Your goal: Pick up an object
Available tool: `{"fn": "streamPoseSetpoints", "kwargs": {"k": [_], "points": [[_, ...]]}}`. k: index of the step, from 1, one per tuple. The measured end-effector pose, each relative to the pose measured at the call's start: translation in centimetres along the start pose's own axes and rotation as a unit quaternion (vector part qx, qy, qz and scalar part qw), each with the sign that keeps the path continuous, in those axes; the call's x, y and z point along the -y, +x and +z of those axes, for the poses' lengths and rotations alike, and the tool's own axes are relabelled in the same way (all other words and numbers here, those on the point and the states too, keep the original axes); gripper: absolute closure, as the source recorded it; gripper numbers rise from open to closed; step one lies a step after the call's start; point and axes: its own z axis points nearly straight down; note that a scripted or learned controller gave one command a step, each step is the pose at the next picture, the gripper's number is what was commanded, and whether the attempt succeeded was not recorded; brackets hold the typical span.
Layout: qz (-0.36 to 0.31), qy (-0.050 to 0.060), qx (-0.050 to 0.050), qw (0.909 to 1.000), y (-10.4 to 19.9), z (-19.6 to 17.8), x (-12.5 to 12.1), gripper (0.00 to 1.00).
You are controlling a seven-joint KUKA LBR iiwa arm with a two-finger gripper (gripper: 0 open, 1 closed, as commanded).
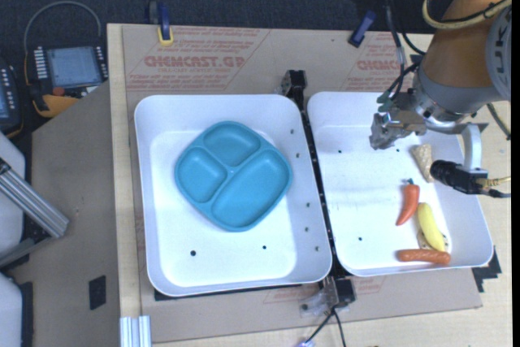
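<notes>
My gripper (384, 134) hangs over the upper part of the right bin (357, 199), its dark fingers pointing down above bare white floor. Nothing shows between them. To its right lies a small beige piece (422, 156). Lower right in the same bin are a red chili pepper (408, 204), a yellow banana (431, 227) and an orange sausage-like piece (422, 257) along the front rim. All of these lie to the right of and below the gripper, apart from it.
The left bin (162, 248) holds a blue divided plate (233, 175) near its middle. A black cable connector (457, 175) reaches over the right bin's right side. A black clamp (294, 83) sits between the bins at the back. The arm's orange band (471, 4) is at upper right.
</notes>
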Motion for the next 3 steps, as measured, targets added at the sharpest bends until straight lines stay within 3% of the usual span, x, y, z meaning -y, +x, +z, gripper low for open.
{"fn": "streamPoseSetpoints", "kwargs": {"k": [2, 3], "points": [[-0.001, 0.0, -0.001, 1.0, 9.1, -2.5, 4.4, 1.0], [-0.001, 0.0, -0.001, 1.0, 14.2, -1.9, 5.3, 1.0]]}}
